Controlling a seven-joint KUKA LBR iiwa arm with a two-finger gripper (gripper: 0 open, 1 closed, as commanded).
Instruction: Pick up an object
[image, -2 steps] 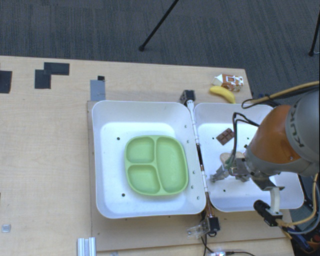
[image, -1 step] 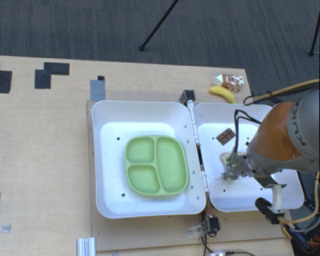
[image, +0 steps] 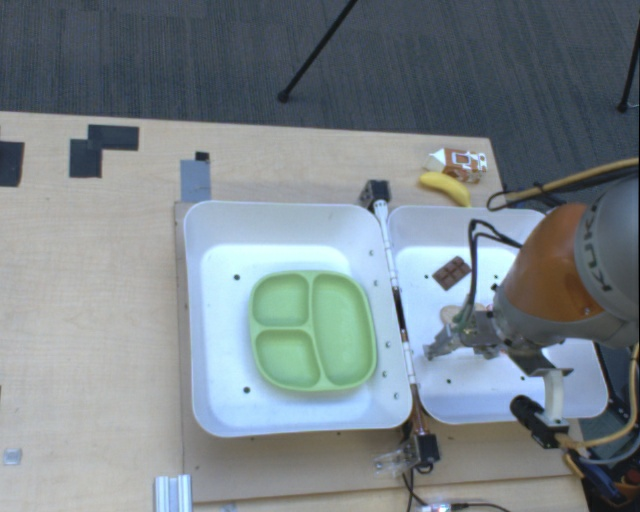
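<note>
I see my tool (image: 452, 338) low in the right bin (image: 430, 385), a dull metal tip jutting left from under the bulky grey arm (image: 610, 250) with its orange band; I cannot tell how it is set, because the wrist covers most of it. A small pale, rounded thing (image: 450, 313) lies just beside the tool's upper edge, partly hidden and too blurred for me to name. Further up the same bin a flat brown piece like a chocolate bar (image: 452, 270) lies tilted, apart from the tool. The left bin (image: 215, 300), smooth white plastic with rounded corners, holds a glossy green plate (image: 312, 331) with three compartments. Beyond the bins, on the pale wooden surface (image: 90, 330), lie a curved yellow banana (image: 445, 187) and a small printed packet (image: 462, 160).
</note>
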